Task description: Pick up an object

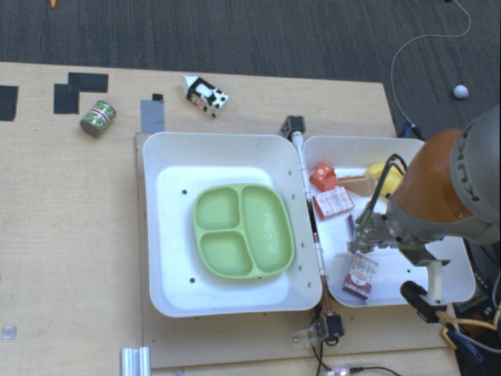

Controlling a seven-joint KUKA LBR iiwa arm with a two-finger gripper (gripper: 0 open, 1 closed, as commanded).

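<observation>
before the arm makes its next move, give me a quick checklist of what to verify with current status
1. Gripper is over the right bin: ok.
2. A target lies below it: ok, a small packet sits just under the gripper.
3. Something is between the fingers: cannot tell.
4. Neighbours stand apart from the packet: ok, the red and white box and red block lie farther up.
5. Yellow thing reachable: not ok, the arm partly covers it.
6. Green tray sits in the left bin, out of the way: ok.
</observation>
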